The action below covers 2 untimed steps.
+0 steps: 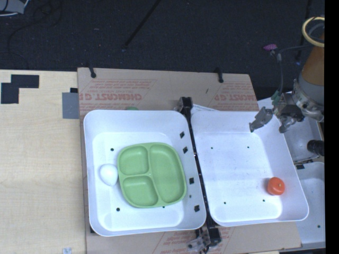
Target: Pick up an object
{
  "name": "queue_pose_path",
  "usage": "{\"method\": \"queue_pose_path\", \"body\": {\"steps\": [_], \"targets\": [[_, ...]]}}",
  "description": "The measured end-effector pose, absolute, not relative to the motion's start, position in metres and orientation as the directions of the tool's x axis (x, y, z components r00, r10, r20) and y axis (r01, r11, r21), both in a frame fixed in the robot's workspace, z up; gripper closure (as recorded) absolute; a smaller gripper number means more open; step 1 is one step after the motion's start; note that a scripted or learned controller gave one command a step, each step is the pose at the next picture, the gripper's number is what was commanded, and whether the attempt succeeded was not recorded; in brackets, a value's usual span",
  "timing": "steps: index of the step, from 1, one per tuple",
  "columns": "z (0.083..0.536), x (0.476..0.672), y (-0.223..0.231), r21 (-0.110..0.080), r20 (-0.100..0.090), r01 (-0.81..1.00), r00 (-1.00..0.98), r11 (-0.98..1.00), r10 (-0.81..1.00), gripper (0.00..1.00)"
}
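A small orange-red round object [275, 186] lies in the right bin [233, 200], near its right wall. In the left bin [98, 205] rests a green three-part plate [151, 174], and a white egg-shaped object [108, 174] sits against the plate's left edge. My gripper [274, 119] hangs over the right bin's far right corner, well above and behind the orange object. Its two fingers stand spread apart with nothing between them.
The two bins sit on a cardboard sheet [159, 91] on the wooden bench [37, 168]. A black divider strip [193, 163] runs between the bins. Dark floor with cables lies behind the bench.
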<state>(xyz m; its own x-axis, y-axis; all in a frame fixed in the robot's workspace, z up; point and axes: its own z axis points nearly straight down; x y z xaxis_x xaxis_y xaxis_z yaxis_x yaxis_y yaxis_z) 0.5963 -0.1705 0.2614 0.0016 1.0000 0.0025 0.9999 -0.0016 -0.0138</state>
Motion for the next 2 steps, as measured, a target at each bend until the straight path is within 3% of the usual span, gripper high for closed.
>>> {"method": "queue_pose_path", "body": {"steps": [1, 2], "targets": [[0.269, 0.598, -0.171, -0.001, 0.0, 1.0, 0.0, 0.0, 1.0, 0.0], [0.224, 0.596, -0.175, -0.006, 0.001, 1.0, 0.0, 0.0, 1.0, 0.0]]}}
